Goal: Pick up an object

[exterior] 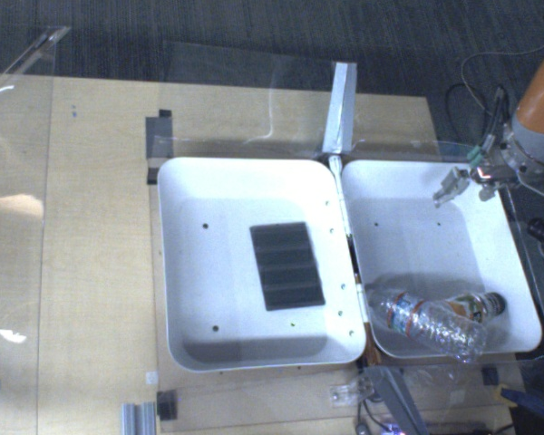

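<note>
Dark carpet lies behind the wooden bench (82, 243), which carries two white bins. A clear plastic bottle (432, 320) lies on its side at the near edge of the right bin (408, 234), crumpled, with a dark cap. A black ridged pad (286, 265) lies in the left bin (190, 270). The gripper (464, 181) hovers at the far right corner, well apart from the bottle; whether it is wide or narrow cannot be told. The thin, round bottle may roll or slip from a grasp.
</note>
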`<move>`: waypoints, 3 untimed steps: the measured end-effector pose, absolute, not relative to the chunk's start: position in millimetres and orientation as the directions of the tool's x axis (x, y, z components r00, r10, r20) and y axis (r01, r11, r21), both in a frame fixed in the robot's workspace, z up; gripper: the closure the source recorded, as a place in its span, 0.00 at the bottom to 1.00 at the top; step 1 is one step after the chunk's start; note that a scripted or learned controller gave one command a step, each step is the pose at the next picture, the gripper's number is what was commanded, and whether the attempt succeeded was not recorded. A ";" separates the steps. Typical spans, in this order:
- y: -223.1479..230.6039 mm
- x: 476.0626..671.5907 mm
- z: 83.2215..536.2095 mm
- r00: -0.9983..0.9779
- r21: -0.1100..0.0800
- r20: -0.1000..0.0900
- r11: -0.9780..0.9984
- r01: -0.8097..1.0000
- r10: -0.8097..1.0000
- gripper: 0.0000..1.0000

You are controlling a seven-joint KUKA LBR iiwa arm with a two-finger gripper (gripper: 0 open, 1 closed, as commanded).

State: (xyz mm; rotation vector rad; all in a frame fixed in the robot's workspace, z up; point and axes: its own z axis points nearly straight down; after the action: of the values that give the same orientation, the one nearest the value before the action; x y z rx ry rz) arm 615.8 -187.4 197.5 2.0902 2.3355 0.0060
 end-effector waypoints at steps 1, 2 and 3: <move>-173.5 541.2 127.0 -0.033 0.002 0.000 0.033 0.999 0.999 0.00; -183.8 500.2 89.2 0.094 0.013 0.000 -0.094 0.995 0.996 0.00; -129.3 551.6 89.5 -0.113 0.015 -0.002 0.113 0.993 0.994 0.00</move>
State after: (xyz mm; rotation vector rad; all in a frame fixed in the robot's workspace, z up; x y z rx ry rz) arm 551.6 -129.3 89.5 2.0841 2.3352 0.0157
